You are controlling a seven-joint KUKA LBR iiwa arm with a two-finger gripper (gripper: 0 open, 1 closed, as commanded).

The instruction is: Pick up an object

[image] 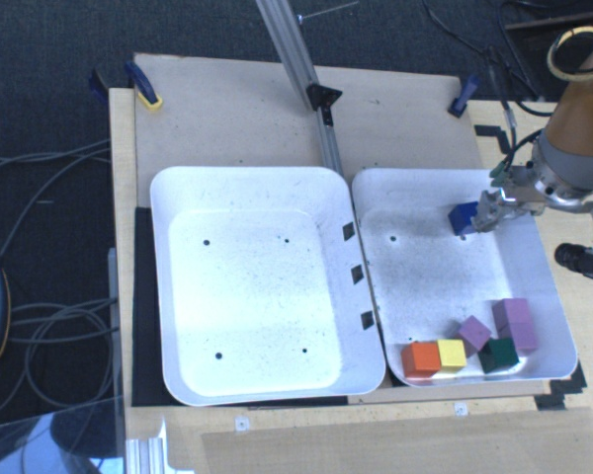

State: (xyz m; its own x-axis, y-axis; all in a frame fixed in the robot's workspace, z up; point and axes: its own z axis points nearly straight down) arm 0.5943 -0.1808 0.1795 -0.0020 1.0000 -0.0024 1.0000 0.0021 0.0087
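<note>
My gripper (477, 215) reaches in from the right over the upper part of the right bin (425, 275). A small blue block (463, 217) sits between its fingertips, and the fingers are shut on it. The block looks slightly above the bin floor, near the bin's far right side. Other blocks lie in the bin's near right corner: an orange one (422, 357), a yellow one (452, 354), a small purple one (474, 330), a dark green one (497, 355) and a taller purple one (517, 322).
The left bin (247, 284) stands beside the right one, with black clips (357, 274) along the shared rim. A metal pole (295, 47) slants across the back of the bench. Blue clamps (143, 84) hold the board's far corners.
</note>
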